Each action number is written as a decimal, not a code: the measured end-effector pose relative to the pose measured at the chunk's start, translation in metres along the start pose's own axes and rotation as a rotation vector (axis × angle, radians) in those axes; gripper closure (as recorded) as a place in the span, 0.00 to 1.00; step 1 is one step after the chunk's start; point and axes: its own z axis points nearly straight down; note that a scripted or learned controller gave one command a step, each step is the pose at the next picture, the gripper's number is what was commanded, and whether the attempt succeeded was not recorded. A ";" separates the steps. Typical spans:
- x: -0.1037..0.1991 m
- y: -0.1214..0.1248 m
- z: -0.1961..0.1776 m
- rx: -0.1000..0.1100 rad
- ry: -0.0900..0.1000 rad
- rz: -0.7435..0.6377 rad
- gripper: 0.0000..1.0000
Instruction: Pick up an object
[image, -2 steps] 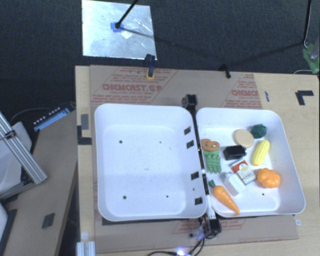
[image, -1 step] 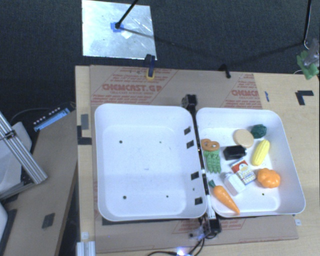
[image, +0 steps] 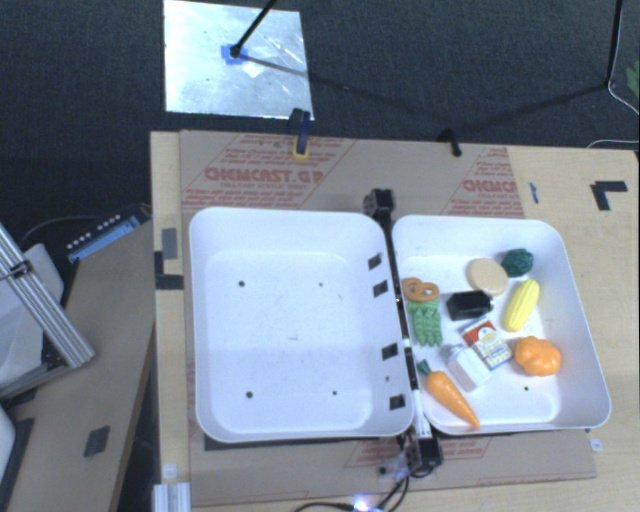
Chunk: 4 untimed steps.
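Carrot (image: 450, 398) lies in the right bin's (image: 545, 402) front left corner; pincer state cannot be told.

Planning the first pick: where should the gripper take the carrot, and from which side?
Grip the carrot across its thicker orange middle, coming straight down from above. It lies flat, slanting in the right bin, tip toward the front; fingers should close across its narrow width, clear of the white box beside it.

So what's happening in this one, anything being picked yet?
Nothing is being handled yet. The toys all lie in the right bin: a carrot, corn, an orange pumpkin, a pretzel, a black block and a few others. The left bin sits beside it.
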 end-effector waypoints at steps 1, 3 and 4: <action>-0.001 -0.056 0.058 0.015 0.006 0.007 1.00; 0.000 0.000 -0.009 0.002 0.000 0.000 1.00; 0.005 -0.081 -0.007 0.009 0.003 0.006 1.00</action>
